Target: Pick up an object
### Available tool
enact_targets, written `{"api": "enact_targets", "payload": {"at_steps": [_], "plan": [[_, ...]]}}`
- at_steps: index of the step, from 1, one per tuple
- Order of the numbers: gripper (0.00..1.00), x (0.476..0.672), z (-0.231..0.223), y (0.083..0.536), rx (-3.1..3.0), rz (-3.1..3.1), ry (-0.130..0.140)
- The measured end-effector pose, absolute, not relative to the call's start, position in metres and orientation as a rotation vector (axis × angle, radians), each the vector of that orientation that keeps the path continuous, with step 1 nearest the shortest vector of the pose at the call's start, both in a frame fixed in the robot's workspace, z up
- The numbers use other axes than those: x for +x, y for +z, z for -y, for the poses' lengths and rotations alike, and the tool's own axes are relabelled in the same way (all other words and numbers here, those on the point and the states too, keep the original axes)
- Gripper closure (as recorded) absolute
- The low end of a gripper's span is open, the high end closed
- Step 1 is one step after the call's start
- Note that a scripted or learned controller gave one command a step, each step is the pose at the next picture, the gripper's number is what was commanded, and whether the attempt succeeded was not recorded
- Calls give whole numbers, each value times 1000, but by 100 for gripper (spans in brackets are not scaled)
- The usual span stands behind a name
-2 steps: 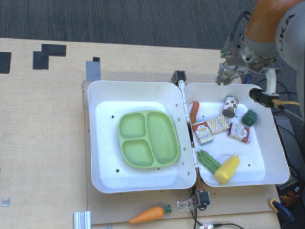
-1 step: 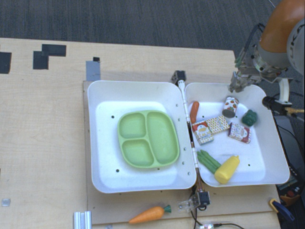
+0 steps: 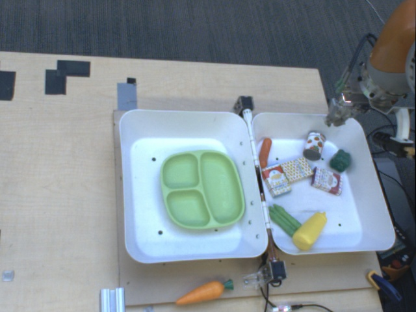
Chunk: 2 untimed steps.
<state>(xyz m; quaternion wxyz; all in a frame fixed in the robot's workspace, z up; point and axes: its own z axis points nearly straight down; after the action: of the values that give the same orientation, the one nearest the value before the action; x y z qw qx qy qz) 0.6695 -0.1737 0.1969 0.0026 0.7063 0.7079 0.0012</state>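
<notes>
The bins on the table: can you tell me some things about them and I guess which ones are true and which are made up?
1. The green plate lies in the left bin. True.
2. The yellow bottle lies on the green plate. False: it lies in the right bin, beside the green bean pod.
3. A carrot lies outside both bins, on the bench in front of them. True.
4. The gripper has the yellow bottle in it. False: the gripper is up at the far corner of the right bin, away from the bottle.
5. The green plate has three compartments. True.
</notes>
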Motion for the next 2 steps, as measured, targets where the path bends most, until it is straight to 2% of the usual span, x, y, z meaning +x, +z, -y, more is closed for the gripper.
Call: {"api": "enact_targets", "payload": {"at_steps": [1,2], "plan": [[100,670,143,267,2211,-2224,7],[100,669,134,197,2215,-2227,2]]}}
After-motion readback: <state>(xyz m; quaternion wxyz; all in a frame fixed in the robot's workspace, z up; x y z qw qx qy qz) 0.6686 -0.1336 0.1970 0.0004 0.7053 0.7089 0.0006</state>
